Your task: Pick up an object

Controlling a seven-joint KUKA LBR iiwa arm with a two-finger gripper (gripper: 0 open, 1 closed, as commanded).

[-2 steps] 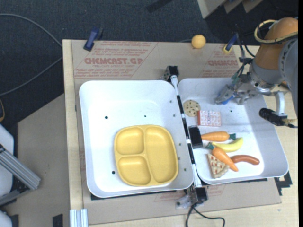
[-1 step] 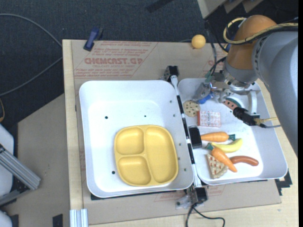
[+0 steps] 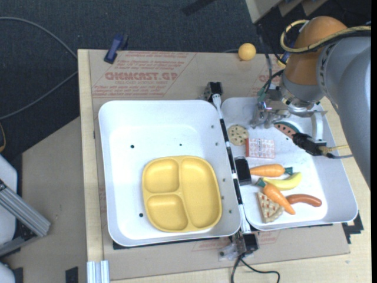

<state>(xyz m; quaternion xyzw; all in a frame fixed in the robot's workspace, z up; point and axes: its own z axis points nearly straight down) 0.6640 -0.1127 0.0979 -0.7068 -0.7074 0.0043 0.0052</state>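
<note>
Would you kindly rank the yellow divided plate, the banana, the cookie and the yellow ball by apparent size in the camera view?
1. yellow divided plate
2. banana
3. cookie
4. yellow ball, close to the cookie in size.

The arm (image 3: 347,58) is cut off at three o'clock. The watermelon slice (image 3: 287,128) is partly covered by the gripper (image 3: 268,112), whose fingers are too small to read.

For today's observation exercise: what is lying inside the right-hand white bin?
The right bin holds a cookie, a pink packet, two carrots, a banana, a sausage and a pizza slice. The arm covers its far corner.
</note>
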